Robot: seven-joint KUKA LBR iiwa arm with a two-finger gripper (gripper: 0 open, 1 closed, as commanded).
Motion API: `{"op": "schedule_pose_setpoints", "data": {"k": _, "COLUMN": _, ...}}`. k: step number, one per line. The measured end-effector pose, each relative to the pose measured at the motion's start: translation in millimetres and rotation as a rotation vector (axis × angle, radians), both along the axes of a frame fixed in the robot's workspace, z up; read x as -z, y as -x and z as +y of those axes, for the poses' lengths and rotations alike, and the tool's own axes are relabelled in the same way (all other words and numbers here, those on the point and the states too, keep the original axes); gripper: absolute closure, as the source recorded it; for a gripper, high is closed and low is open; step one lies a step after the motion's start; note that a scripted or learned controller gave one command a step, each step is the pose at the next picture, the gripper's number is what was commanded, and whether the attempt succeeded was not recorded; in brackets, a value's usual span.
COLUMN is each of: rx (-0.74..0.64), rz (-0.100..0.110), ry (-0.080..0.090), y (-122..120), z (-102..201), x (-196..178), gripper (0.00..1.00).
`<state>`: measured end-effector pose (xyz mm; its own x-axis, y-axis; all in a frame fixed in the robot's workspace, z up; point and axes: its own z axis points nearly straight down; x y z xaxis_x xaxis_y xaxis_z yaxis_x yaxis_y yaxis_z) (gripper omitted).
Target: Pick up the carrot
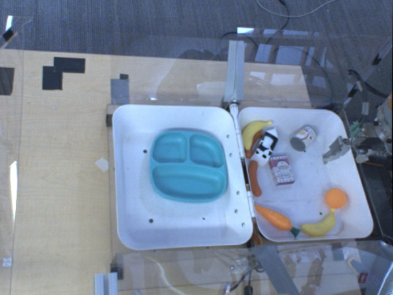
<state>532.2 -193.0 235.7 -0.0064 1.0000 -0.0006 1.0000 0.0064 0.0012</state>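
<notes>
The pale wooden surface fills the left and middle of the frame and carries two shallow white bins side by side, so that things can be sorted from one into the other. The left bin, the larger presence at centre frame, holds just a blue divided plate, lying flat in its middle as a ready landing place. The right bin is the crowded one, its contents scattered loosely rather than arranged.

At the right edge of the frame, level with the upper half of that bin, sits the end effector. It is above the bin's right rim, well apart from the task's thing; I cannot tell from this angle whether it is released or clenched, and nothing is seen in its grasp.

In the bin's upper left a banana lies against a black-and-white toy. Below them, a sausage runs along the left wall, beside a small pink box. A second banana curves along the lower edge, under an orange. A small grey can lies tipped on its side near the top.

The carrot lies flat at the bin's lower left, angled with its green tip toward the second banana. It is near the wall, which I judge may crowd a grasp from that side.
</notes>
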Motion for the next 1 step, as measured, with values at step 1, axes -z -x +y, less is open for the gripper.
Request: {"op": "schedule_pose_setpoints", "data": {"k": 1, "rx": -0.084, "rz": 0.0, "ry": 0.0, "y": 42.2, "z": -13.0, "x": 84.2, "gripper": 0.0}}
